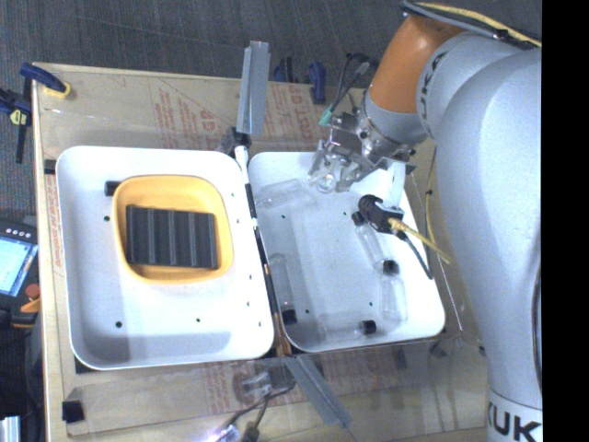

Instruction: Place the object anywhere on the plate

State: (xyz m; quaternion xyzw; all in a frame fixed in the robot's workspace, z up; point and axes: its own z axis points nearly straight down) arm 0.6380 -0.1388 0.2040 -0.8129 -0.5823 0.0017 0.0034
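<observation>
Plywood worktop (138,109) shows the dark ribbed block (172,236) lying flat on the yellow plate (170,190) in the far bin (83,247), well away from the hand (329,173), whose spread I cannot tell, so, I judge, any retreat should rise clear of that plate.

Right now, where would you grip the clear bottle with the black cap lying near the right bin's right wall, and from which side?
Probably the bottle by its clear body, just below the black cap, coming straight down. It seems to lie flat along the bin wall, so close across its narrow width. Its outline is faint, so this is tentative.
</observation>
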